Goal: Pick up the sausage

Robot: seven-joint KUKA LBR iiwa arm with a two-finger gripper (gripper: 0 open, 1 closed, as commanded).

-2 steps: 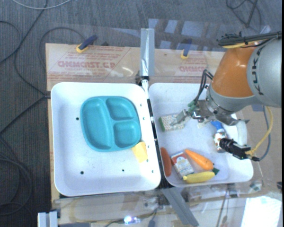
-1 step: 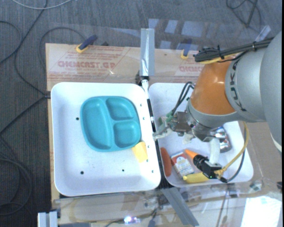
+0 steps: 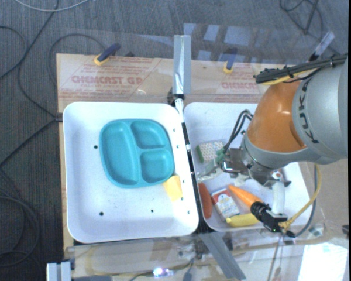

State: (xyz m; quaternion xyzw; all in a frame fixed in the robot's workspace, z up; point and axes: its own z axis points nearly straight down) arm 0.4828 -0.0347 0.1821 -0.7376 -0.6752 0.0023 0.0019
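Observation:
The sausage (image 3: pixel 205 200) is a slim reddish-brown stick lying lengthwise along the left wall of the right bin (image 3: pixel 222 111), near its front. My gripper (image 3: pixel 233 164) hangs under the orange-banded wrist over the middle of that bin. It is to the right of the sausage and a little behind it. The arm's bulk hides most of the gripper, and nothing can be seen held in it.
An orange carrot (image 3: pixel 243 195), a red-and-white packet (image 3: pixel 224 206) and a yellow piece (image 3: pixel 242 220) crowd just right of the sausage. A green-and-white item (image 3: pixel 209 151) lies behind. The left bin (image 3: pixel 82 215) holds a blue divided plate (image 3: pixel 137 152) and a yellow wedge (image 3: pixel 173 187).

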